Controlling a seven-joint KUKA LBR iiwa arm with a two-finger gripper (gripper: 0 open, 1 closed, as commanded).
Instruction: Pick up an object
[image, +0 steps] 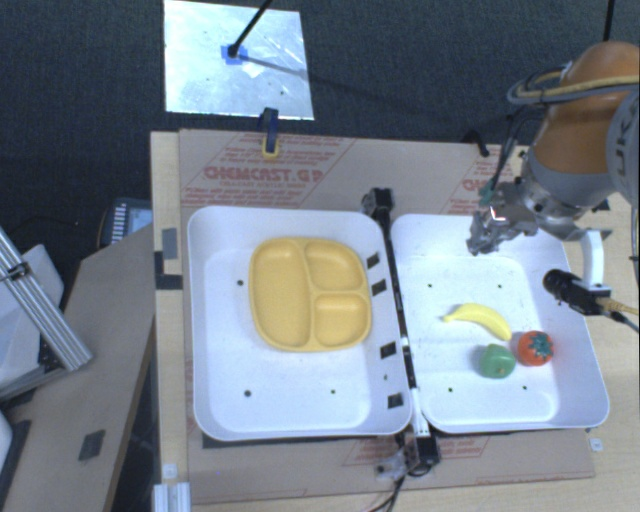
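In the right bin (560, 405) lie a yellow banana (481, 318), a green round fruit (494, 361) and a red-orange tomato-like fruit (533, 348), grouped toward its right middle. My gripper (484, 240) hangs over the far end of that bin, above and behind the banana and well apart from it. Nothing shows between its tips. The grey arm with its orange band (592, 80) comes in from the upper right.
The left bin (215, 400) holds a yellow divided plate (308, 293). A black clip row (392, 300) runs along the seam between the bins. A shiny metal sheet (238, 58) lies beyond the bench's far edge.
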